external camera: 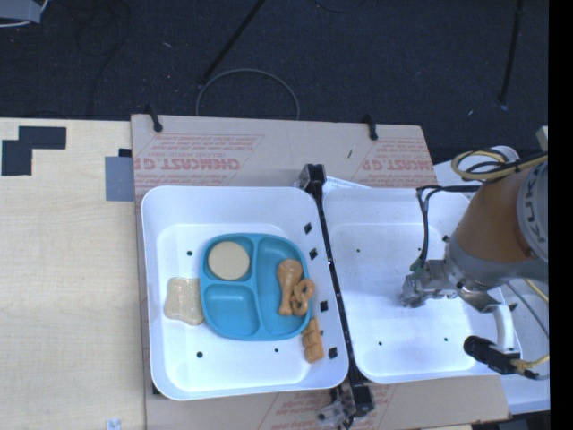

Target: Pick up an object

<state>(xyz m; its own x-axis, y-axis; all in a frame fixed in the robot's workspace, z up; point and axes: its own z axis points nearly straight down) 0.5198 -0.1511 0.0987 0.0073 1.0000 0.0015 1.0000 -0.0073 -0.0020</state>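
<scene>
I see my gripper low in the right bin, and I cannot tell how it is set from this angle; nothing shows in it. Around it lies bare white floor, so I judge this to be the reach step, before any grasp.

Everything worth picking sits well off to the gripper's far side, across the divider in the left bin: a blue tray holding a round cookie and a pretzel, a toast slice just beyond the tray, a small brown piece nearest me.

The next move calls for lifting clear and crossing that divider.

Both bins rest on cardboard on a pale wood bench; dark carpet with cables lies behind.
</scene>
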